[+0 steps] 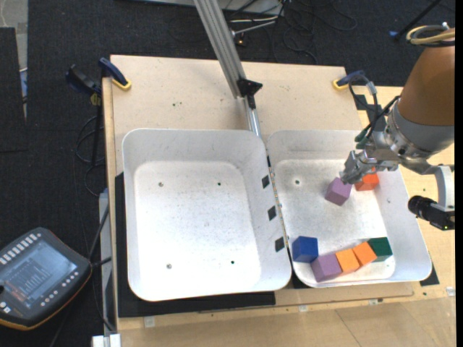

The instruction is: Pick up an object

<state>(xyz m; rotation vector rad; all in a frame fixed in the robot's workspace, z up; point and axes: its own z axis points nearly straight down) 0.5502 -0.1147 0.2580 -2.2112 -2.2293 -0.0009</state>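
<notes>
From above, the arm reaches in over the right bin, its tool low over a purple cube that sits just beside a red-orange block; whether the tool is open or closed cannot be told. Along the near wall of that bin lie a blue cube, a second purple block, an orange block and a green block, the last three touching in a row.

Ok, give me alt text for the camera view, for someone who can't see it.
The arm's gripper hangs in the right bin just above a purple block, with a red block beside it. Along that bin's near edge sit blue, purple, orange and green blocks.
</notes>
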